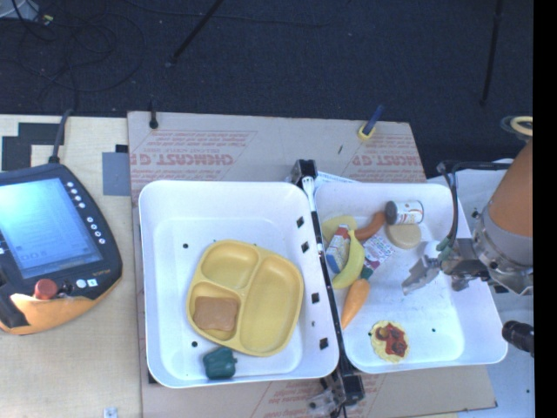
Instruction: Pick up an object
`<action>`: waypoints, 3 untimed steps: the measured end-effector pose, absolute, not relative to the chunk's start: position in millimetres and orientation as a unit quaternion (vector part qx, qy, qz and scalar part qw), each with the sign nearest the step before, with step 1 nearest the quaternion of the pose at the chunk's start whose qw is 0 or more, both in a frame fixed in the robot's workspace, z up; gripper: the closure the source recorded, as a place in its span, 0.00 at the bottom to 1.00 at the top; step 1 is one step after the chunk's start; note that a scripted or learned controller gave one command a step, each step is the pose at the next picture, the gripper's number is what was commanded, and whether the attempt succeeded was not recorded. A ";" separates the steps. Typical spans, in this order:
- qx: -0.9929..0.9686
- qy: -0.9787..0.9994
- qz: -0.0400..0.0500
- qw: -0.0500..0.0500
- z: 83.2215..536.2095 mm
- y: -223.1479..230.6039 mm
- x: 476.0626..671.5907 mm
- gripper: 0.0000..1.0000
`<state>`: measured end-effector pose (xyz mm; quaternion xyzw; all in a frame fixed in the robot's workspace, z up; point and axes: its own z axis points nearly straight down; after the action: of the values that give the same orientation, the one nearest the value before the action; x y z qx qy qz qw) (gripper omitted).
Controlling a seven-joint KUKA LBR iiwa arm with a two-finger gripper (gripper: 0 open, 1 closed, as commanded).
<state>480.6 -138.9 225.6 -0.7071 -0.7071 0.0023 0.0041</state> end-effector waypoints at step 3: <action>-0.707 -0.707 0.002 0.002 198.3 -141.9 624.0 0.00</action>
<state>624.0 -141.9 198.3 -0.7073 -0.7069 0.0018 0.0017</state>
